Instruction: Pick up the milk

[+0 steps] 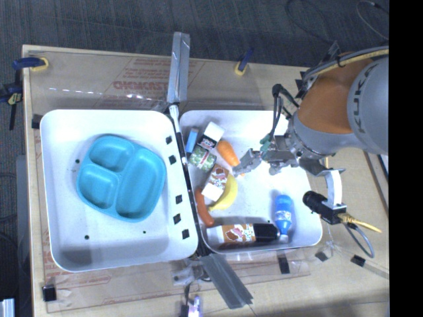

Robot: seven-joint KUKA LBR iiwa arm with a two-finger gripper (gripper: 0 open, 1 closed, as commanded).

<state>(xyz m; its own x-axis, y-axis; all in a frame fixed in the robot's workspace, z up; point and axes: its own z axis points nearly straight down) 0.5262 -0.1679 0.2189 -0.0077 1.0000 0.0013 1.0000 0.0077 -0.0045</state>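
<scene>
Glossy dark bottle [246, 233] below boxy milk [215, 183].

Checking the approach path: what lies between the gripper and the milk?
In the camera view, the carrot lies between the gripper and the milk, which lies at the right bin's far left.

Two white bins [59, 243] sit on a tan counter [357, 289]; the left one holds a plain turquoise tray [122, 177]. The right one holds a yellow banana [227, 195], an orange carrot [228, 153], a blue bottle [283, 213], a dark brown bottle [248, 233] and a white printed milk carton [216, 182].
</scene>
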